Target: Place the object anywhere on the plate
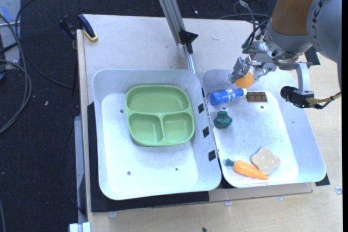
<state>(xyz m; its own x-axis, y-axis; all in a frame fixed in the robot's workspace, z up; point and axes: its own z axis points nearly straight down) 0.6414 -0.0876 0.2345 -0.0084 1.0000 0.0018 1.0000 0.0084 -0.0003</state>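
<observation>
The gripper [243, 76] hangs over the right bin's [304, 138] far edge, fingers closed on a small orange object [245, 81] — lifted, just above the blue bottle [225, 96]. The green divided plate [160, 115] sits in the left bin [109, 133].

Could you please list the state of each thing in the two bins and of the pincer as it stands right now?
Pincer: over the right bin's far side, an orange object between its fingers.
Green plate: flat in the left bin, nothing on it.
Blue bottle: lying on its side.
Brown block: lying flat.
Dark green piece: resting near the bins' shared edge.
Toast slice: lying flat.
Carrot: lying beside the toast.
</observation>
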